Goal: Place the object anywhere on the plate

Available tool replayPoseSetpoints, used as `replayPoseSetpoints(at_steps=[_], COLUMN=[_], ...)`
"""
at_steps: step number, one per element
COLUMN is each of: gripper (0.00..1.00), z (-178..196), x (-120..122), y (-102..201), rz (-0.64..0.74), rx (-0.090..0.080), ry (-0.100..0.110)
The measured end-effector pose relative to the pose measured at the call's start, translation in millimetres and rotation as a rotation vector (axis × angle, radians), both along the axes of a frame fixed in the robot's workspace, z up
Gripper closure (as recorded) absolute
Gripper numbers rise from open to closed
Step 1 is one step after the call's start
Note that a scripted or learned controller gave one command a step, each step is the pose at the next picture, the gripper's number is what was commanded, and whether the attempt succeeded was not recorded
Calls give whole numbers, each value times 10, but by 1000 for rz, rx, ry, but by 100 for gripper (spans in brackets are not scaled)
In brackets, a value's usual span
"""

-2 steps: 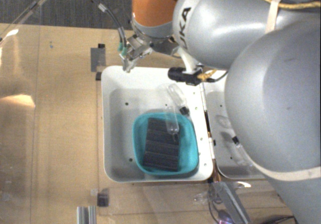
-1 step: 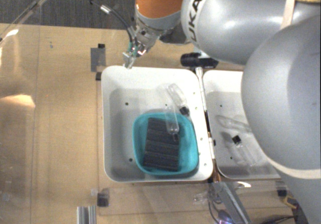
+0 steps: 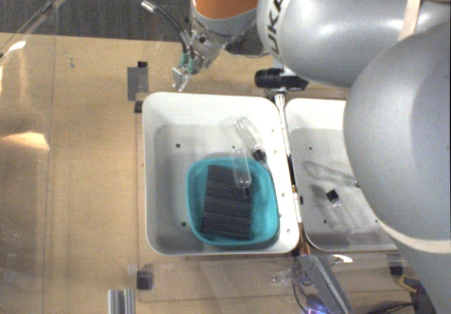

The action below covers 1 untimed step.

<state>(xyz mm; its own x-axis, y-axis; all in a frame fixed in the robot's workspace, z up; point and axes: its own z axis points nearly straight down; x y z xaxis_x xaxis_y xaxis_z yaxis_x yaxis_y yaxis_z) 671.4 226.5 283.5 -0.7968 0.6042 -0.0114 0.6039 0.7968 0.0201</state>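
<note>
Dark ribbed block lies flat on my teal plate, w/ a clear tube leaning over the plate's back rim.

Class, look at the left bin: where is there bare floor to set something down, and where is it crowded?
In the left bin, bare floor lies between its left wall and the teal plate, and along the far wall. The plate is crowded: a dark ridged block covers its middle, and a clear tube overlaps its far edge.

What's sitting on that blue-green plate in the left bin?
On the teal plate lies a dark ribbed block. A clear plastic piece reaches over the plate's far rim onto the block. The plate's surface beneath the block is covered.
</note>
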Motion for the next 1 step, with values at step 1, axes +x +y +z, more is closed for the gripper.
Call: replayPoseSetpoints(at_steps=[1], gripper=[100], z=[-840], x=[-116], y=[74], rz=[253], rx=[-9], ry=[13])
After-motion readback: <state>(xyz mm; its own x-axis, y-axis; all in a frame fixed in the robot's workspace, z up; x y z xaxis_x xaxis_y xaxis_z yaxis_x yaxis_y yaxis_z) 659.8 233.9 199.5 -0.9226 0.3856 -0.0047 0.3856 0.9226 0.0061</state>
